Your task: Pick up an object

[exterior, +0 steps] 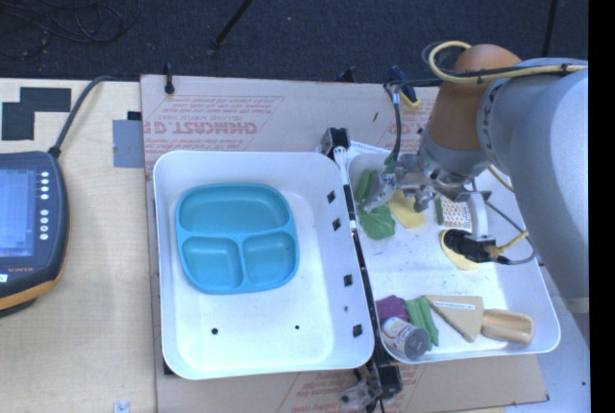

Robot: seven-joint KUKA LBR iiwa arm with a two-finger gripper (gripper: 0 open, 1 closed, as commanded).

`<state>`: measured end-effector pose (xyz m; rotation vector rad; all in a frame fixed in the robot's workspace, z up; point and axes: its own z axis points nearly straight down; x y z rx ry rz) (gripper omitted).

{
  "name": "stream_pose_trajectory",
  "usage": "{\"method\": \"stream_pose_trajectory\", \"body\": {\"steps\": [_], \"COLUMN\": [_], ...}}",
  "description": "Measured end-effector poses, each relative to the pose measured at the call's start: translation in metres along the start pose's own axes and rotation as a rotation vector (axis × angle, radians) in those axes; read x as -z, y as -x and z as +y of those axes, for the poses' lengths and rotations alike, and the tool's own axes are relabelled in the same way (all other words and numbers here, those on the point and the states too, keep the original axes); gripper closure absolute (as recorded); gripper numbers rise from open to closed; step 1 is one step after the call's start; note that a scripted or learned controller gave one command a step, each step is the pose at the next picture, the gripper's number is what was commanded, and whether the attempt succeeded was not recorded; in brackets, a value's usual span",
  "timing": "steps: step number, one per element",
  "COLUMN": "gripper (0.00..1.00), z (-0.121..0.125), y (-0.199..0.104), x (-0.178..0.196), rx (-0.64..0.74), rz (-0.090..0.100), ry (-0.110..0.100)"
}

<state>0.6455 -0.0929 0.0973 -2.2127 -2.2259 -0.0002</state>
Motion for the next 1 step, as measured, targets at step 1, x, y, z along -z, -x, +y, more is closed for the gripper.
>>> {"method": "stream_pose_trajectory", "body": {"steps": [1], "gripper": [0.0], "z": [-0.0001], "y": [0.0331], "x": [-0.008], "rx": [-0.007], "rz": [0.001], "ry": [0.004]}}
